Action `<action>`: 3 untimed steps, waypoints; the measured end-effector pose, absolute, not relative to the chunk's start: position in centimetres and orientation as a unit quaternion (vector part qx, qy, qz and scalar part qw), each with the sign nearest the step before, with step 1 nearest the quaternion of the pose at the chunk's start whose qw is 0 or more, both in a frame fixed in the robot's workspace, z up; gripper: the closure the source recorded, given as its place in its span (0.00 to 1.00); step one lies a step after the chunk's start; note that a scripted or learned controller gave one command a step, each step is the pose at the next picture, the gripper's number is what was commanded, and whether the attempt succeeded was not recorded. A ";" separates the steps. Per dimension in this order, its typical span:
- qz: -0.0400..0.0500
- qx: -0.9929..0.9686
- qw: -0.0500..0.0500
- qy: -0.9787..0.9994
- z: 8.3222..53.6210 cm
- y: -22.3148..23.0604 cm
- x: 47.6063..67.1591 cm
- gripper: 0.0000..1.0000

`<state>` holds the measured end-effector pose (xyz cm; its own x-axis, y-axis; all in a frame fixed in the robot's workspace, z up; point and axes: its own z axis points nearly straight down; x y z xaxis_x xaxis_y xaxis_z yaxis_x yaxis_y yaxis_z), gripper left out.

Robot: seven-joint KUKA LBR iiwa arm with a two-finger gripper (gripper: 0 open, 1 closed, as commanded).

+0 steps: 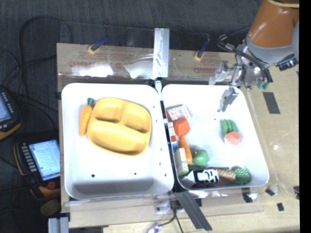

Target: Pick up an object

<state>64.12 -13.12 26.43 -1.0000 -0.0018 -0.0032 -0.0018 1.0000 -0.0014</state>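
A dark carpeted floor surrounds the table [282,144], where two shallow white bins sit side by side: the left bin [73,169] carries a yellow divided tray [119,125] with a toy carrot [85,118] against its left edge, and the right bin [260,164] holds a scatter of small toys. Your end effector [227,100] hangs over the right bin's far right corner, reaching in from the right; whether it is apart or together you cannot tell from this angle, and nothing shows in its grip.

The nearest candidate looks to be the green pod with the red-orange piece [230,131], lying just toward the near side of the end effector and slightly to its right, on open white floor. Its long axis runs roughly from the far side to the near side of the bin. The other toys, among them an orange block [181,127], a green ball [200,157] and a broccoli piece [241,175], crowd the bin's left wall and near edge, farther off. With only one arm, your likely move is a short travel nearward, then a descent.
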 end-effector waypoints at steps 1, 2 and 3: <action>-0.001 -0.099 0.002 0.995 9.4 -19.0 62.7 0.00; -0.003 -0.143 0.005 0.990 9.0 -14.5 53.9 0.00; -0.003 -0.058 0.011 0.998 9.2 -19.2 50.3 0.00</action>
